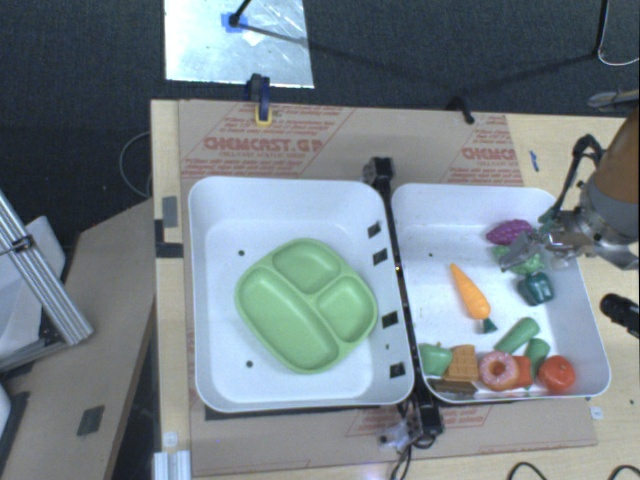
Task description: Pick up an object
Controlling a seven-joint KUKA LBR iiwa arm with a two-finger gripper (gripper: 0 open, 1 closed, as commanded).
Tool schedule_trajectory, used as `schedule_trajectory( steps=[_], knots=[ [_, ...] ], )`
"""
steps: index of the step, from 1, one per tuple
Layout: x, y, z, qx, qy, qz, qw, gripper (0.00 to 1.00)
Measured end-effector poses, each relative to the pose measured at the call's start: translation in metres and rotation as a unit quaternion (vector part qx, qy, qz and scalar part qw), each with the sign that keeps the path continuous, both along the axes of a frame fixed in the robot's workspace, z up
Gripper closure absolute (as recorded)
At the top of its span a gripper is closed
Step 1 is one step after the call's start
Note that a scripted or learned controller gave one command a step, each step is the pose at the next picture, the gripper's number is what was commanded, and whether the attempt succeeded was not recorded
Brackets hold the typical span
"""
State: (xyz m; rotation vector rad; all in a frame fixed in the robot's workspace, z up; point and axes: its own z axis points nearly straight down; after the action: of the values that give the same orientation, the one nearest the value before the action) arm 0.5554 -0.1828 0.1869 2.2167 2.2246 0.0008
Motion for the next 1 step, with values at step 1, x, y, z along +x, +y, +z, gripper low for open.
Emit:
schedule_trajectory(
  steps=[1],
  knots=[
    [-0.003, 0.0052, -0.0432, 0.0009, 0.002, -0.001, 1.0, 0.0]
  ],
)
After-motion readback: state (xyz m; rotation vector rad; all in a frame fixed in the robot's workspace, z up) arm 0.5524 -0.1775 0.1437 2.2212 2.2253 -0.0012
